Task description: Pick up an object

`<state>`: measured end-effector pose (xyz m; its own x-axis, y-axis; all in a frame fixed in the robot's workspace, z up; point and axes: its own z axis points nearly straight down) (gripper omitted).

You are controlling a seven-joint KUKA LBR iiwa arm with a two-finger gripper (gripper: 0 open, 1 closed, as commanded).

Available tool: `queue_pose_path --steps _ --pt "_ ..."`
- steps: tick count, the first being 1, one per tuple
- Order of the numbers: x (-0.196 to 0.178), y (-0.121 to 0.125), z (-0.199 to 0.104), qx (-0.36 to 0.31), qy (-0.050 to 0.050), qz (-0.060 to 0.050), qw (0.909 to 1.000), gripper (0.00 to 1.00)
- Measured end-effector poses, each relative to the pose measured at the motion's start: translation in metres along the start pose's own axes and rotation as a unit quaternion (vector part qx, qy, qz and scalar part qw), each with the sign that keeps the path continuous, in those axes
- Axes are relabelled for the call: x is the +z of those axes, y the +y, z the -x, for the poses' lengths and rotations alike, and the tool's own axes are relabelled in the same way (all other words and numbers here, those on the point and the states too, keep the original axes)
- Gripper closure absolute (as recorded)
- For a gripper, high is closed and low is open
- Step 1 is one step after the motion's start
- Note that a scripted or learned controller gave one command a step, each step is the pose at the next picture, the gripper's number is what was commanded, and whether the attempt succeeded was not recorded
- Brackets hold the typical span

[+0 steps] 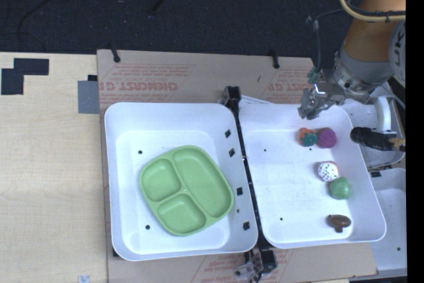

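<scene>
Dark carpet with loose cables fills the top of the camera view, and below it a pale wooden bench [46,175] carries a sheet of printed cardboard [199,79] under two shallow white bins.

The left bin [126,122] holds a light green divided plate [186,190] with three compartments, lying flat and turned at a slant to the bin's walls.

The right bin [285,209] holds five small things along its right half. Nearest the far wall, an orange-and-teal ball [307,137] touches a purple ball [326,138], the two lying side by side across the bin. Further toward the near side sits a white ball with dark dots [327,171], and just beside it, toward the near edge, a green ball [340,189]. Near the near right corner lies a small brown piece [338,223], its long axis running roughly left to right with a short stub pointing toward the near wall. The round things show no clear direction.

The grey arm with its orange band [371,36] reaches in from the right. Its pincer [310,106] hangs over the far edge of the right bin, just above the orange-and-teal ball in the view. Nothing is seen between the tips; whether they are spread or closed cannot be told from this angle.
</scene>
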<state>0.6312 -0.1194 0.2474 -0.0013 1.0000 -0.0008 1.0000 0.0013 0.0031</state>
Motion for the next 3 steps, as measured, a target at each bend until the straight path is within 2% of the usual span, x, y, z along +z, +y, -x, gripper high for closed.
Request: queue_pose_path --steps 2,3 --pt "0.007 -0.005 -0.120 -0.001 0.001 -0.004 1.0000 1.00" --pt "0.008 -0.009 -0.163 -0.001 0.001 -0.004 1.0000 1.00"
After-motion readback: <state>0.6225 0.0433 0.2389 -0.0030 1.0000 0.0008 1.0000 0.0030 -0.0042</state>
